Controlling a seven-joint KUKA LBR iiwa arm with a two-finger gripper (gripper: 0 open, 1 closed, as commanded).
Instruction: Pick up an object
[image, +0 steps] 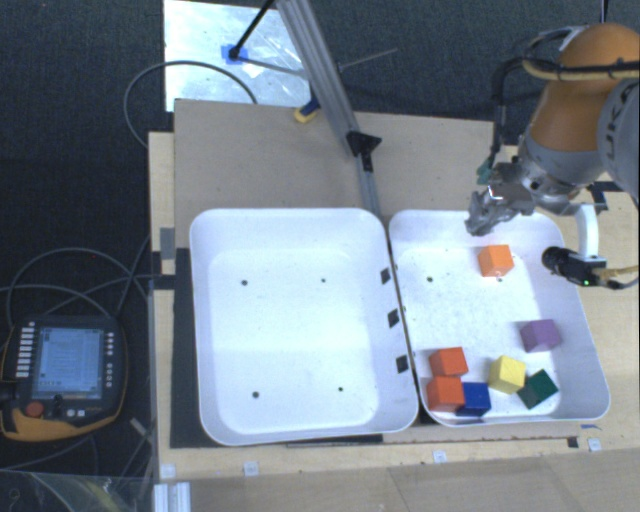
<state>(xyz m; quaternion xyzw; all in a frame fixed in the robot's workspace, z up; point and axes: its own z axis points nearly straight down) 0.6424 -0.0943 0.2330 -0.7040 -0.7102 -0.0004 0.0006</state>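
My gripper (484, 222) hangs over the far part of the right bin (575, 320), just above and left of an orange cube (495, 260). Nothing shows between its fingers. A purple block (540, 335) lies at the bin's right side. Near the front edge sit two orange cubes (447, 375), a blue block (476, 397), a yellow cube (507, 373) and a dark green block (539, 387).
The left bin (290, 320) stands beside the right one, with a dark divider strip between them. A metal pole (330, 85) slants across the back of the bench. A teach pendant (62, 375) with cables lies on the floor at left.
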